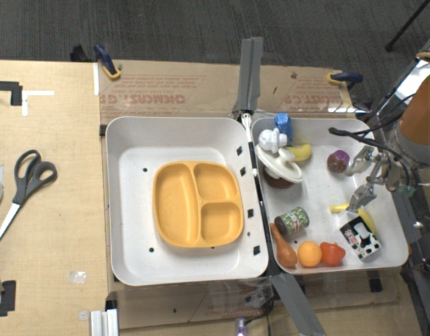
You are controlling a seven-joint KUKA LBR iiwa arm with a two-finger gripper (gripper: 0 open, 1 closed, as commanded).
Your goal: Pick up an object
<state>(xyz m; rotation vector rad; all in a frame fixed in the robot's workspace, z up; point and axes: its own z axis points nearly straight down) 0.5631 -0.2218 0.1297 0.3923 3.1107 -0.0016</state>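
My gripper (pixel 359 180) hangs over the right side of the right bin (pixel 320 268), reaching in from the right edge. Its two silver fingers stand apart, open, with nothing between them. A dark purple ball (pixel 337 162) lies just left of the upper finger. A small yellow piece (pixel 340 207) lies by the lower finger, next to a yellow banana-like piece (pixel 368 220) and a black-and-white box (pixel 361 239).
The right bin also holds a green can (pixel 293 221), an orange (pixel 309 254), a red fruit (pixel 332 255), a brown carrot-like thing (pixel 283 248), a white bowl (pixel 279 166), a banana (pixel 300 152) and a blue-and-white toy (pixel 276 135). An orange divided plate (pixel 198 203) lies in the left bin (pixel 127 208). Scissors (pixel 22 184) lie far left.
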